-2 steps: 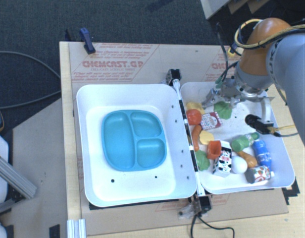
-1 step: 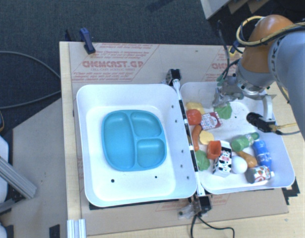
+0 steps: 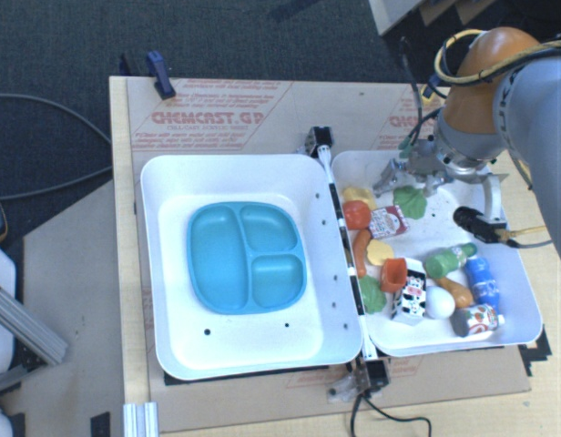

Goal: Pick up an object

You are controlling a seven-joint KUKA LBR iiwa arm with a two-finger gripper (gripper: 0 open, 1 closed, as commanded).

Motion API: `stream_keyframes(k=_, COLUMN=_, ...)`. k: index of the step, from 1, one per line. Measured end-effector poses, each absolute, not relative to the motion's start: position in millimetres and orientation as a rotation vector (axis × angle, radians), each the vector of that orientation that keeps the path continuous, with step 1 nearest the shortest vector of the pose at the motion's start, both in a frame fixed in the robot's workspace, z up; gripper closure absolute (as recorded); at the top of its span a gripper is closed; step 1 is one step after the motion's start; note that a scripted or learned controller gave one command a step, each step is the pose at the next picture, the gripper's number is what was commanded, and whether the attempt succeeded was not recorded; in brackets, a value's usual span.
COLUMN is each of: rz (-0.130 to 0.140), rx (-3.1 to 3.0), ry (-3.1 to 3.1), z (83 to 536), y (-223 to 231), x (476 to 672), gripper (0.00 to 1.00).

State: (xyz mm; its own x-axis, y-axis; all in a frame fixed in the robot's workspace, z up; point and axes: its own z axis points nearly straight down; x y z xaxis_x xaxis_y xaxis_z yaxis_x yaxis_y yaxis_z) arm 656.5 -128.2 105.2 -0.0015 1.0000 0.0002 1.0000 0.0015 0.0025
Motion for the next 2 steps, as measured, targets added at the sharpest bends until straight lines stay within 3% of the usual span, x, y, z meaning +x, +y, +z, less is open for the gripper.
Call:
stream_keyframes(k=1, rz=0.0, rx=2.22, ry=2.219, z=84.8, y=-175.1, x=666.5, gripper=0.0)
stream_keyframes(k=2, rz=0.003, rx=2.216, ry=2.218, z=95.8, y=-174.7, x=667.6, gripper=1.0)
